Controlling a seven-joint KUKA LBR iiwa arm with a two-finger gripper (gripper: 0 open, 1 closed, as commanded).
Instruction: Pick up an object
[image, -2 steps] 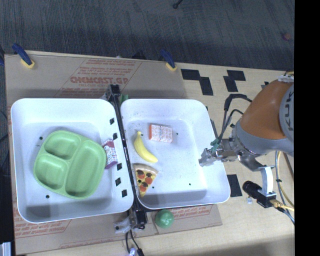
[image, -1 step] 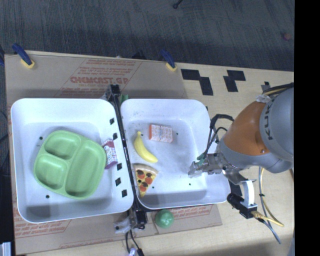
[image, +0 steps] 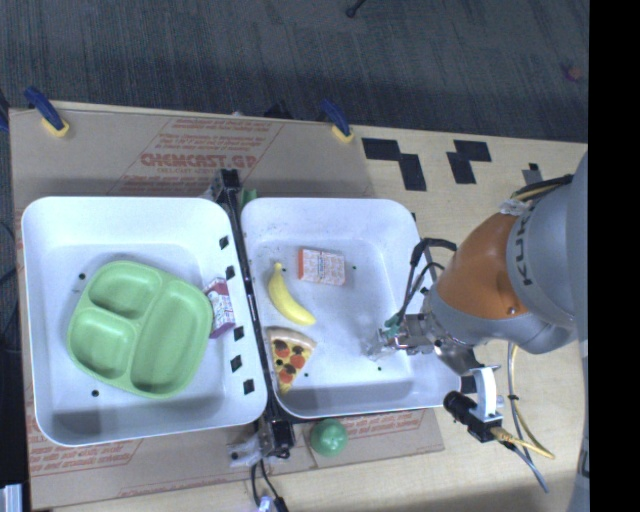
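Observation:
In the right bin (image: 330, 402) lie a yellow banana (image: 288, 295), a small orange and white carton (image: 321, 267) and a toy pizza slice (image: 288, 356). My gripper (image: 386, 341) hangs low over the right part of that bin, near its right wall. It is well apart from the banana and the carton, with bare bin floor beneath it. Nothing shows held in it. The arm's orange band (image: 487, 270) and grey body cover the bin's right rim.
The left bin (image: 40, 230) holds a green divided plate (image: 140, 326) and a small purple and white packet (image: 221, 305) by its right wall. A green ball (image: 327, 437) rests on the cardboard just below the right bin. Clamps sit between the bins.

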